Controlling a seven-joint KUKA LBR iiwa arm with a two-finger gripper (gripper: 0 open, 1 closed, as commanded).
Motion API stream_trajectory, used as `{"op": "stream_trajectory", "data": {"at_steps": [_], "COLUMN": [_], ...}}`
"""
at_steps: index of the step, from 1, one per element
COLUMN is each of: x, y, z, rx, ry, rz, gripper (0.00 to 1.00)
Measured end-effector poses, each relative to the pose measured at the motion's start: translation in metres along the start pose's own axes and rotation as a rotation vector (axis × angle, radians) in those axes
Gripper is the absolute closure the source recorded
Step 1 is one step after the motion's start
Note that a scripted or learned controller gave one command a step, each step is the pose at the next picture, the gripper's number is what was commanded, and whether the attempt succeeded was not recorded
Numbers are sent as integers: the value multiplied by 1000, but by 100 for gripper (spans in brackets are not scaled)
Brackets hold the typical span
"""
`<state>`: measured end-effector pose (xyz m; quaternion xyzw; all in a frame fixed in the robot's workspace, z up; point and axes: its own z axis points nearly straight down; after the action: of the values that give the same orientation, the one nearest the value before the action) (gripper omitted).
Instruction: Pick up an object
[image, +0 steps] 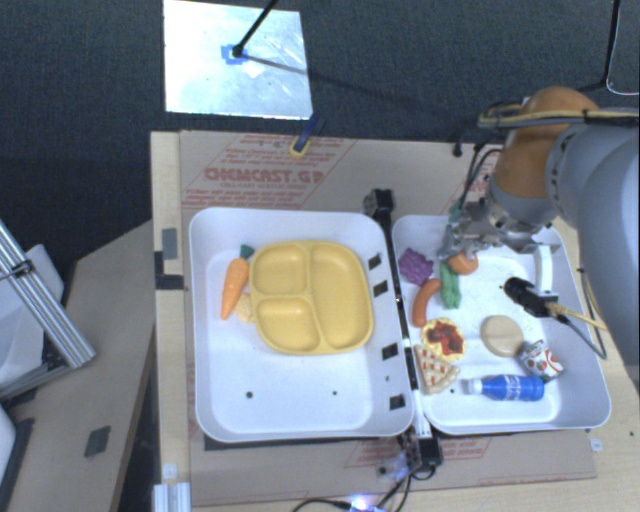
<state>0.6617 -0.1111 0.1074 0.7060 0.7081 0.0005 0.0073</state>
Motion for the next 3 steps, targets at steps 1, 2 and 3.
{"op": "stream_trajectory", "data": {"at_steps": [1,2,3], "x": [7,7,57], "y": [3,5,-21], "z": [-61,-116,-108], "rx": [5,4,11], "ry": [10,9,11], "rz": [-1,-2,-5], "gripper": [100,100,100]}}
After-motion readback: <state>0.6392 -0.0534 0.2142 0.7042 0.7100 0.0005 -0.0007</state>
